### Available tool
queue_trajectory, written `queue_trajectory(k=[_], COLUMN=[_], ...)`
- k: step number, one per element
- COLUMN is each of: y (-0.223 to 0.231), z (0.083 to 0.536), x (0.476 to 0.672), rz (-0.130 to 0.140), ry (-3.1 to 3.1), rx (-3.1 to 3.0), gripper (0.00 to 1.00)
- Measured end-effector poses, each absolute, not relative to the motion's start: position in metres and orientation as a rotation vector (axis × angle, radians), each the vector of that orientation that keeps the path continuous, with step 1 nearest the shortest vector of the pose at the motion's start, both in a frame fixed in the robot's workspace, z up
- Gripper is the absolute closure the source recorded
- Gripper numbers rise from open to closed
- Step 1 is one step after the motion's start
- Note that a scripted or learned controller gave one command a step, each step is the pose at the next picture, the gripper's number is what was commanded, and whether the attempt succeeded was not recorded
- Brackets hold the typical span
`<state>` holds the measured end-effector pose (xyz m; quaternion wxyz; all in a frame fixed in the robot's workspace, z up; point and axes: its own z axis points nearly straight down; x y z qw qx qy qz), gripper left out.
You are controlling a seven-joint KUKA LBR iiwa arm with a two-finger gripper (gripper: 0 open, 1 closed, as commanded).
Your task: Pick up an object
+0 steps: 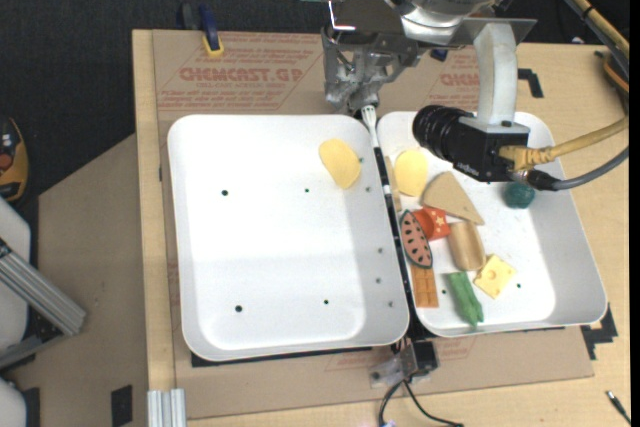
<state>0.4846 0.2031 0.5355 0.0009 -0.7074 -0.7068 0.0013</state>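
Observation:
My gripper [364, 93] hangs over the far rim where the two bins meet, under the grey wrist. A yellow rounded piece [340, 162] lies in the left bin [250, 265] near its far right corner, just below and left of the gripper. The right bin [560, 255] holds several toy foods: a yellow lemon-like piece [409, 172], a tan wedge [455, 198], a red piece [432, 222], a watermelon slice [416, 240], a wooden cylinder [465, 246], a cheese cube [494, 276], a green piece [463, 298] and a teal ball [518, 195].
A black cylindrical unit [462, 142] with yellow and black cables juts over the far part of the right bin. An orange strip [426, 288] lies by the divider. A blue and yellow clamp [208, 27] sits on the board's far left edge.

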Motion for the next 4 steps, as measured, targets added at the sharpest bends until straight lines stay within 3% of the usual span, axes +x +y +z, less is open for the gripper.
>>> queue_trajectory(k=[1, 2, 3, 4], y=[0.204, 0.225, 0.224, 0.226], z=[0.535, 0.354, 0.525, 0.525], x=[0.486, 0.521, 0.536, 0.535], rz=[0.003, 0.026, -0.032, -0.006], ry=[-2.222, -2.216, -2.229, -2.226], rx=[-2.219, -2.218, -2.225, -2.219], gripper=[0.0, 0.0, 0.0, 1.0])
